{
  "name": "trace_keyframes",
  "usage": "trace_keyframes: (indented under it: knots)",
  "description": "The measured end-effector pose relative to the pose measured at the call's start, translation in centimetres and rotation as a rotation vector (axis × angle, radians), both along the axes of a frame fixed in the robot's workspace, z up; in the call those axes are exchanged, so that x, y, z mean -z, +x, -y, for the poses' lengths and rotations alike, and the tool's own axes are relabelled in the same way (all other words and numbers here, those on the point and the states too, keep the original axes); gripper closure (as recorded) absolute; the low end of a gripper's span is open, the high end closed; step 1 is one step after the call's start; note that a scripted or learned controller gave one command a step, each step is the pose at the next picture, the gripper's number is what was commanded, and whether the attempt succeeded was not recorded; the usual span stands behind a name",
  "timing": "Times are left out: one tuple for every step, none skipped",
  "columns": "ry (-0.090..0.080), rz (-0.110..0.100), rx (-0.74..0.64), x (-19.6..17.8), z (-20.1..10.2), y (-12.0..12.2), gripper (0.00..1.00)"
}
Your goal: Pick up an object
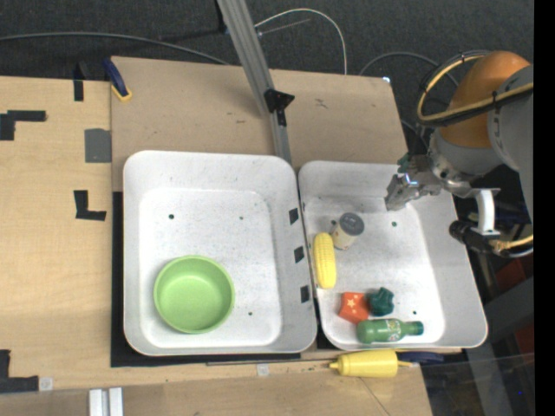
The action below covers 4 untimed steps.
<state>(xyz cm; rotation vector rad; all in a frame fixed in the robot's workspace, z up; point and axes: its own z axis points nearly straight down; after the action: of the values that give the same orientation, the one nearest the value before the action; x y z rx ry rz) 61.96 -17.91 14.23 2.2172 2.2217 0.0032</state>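
We see the gripper point(401, 191) poised over the upper right part of the right bin point(451, 293), near its back rim, carried by the grey arm point(486, 111) with its orange band. Whether the tool is wide or narrow we cannot tell — it is small and blurred against the arm — and nothing shows held in it.

Candidate objects all lie in the right bin: a small grey-capped container point(347, 229) nearest the gripper, a yellow corn cob point(324, 261) against the left wall, then an orange piece point(352, 307), a dark green piece point(381, 301) and a green bottle point(388, 329) bunched near the front rim. A yellow bottle point(368, 364) lies outside, on the bench just beyond the front rim. The left bin point(208, 180) holds a green bowl point(194, 294).

Risks, as we judge them: the container looks tipped and rounded, so it may roll away on closing. The corn sits tight to the wall — a finger could strike the rim. The front cluster is crowded; a descent there may nudge neighbours or pinch two at once.
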Motion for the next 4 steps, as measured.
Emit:
trace_keyframes:
  knots:
    - [-0.001, 0.002, -0.001, -6.1, -0.8, 0.1, 1.00]
    - [-0.001, 0.002, -0.001, -11.8, -1.2, 1.1, 1.00]
    - [0.001, -0.005, -0.004, -10.5, -7.2, 1.2, 1.00]
    - [0.002, -0.005, -0.004, -10.4, -12.6, -0.2, 1.00]
